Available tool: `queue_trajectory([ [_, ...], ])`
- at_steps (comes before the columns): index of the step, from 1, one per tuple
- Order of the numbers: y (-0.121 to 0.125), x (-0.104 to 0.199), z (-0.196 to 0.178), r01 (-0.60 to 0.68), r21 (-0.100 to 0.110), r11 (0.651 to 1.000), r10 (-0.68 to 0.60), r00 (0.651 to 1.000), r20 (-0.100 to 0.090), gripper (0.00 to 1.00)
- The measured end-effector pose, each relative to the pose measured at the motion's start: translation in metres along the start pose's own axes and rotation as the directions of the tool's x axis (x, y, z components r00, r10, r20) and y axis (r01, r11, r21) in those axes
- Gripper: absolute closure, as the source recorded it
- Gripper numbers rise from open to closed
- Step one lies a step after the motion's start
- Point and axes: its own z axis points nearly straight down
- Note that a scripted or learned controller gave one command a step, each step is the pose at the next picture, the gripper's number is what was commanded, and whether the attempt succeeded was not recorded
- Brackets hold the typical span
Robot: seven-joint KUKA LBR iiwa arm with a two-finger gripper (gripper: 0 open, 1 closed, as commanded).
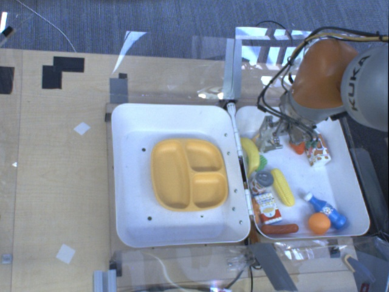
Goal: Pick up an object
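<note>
Right now the arm [340, 78] is reaching in over the right-hand bin [355, 181], and its tool [271, 134] is hanging low near the bin's upper left corner, just above the top end of a yellow banana [249, 151] that is lying along the divider. From where I'm standing I cannot tell how the tool is set, nor whether anything is sitting in it; nothing looks lifted. The pickable things are all crowded in that bin: the banana with a small green piece [261, 162] beside it, a corn cob [282, 186], a round grey tin [263, 179] touching a red carton [267, 205], a sausage [279, 229] at the bottom wall, an orange ball [318, 223] against a blue bottle [325, 210], and a printed packet [318, 152] by something red [296, 146] under the wrist. The left bin [130, 163] is carrying a yellow divided tray [188, 174]. To do this well, I'd say the tool should be coming straight down astride one item, probably the banana, staying off the bin wall and closing across its narrow width, before lifting slowly.
</note>
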Motion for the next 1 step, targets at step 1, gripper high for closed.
queue_trajectory([
  [1, 0.0001, 0.0005, 0.0008, 0.0, 0.0, 1.0, 0.0, 1.0, -0.002, 0.0],
])
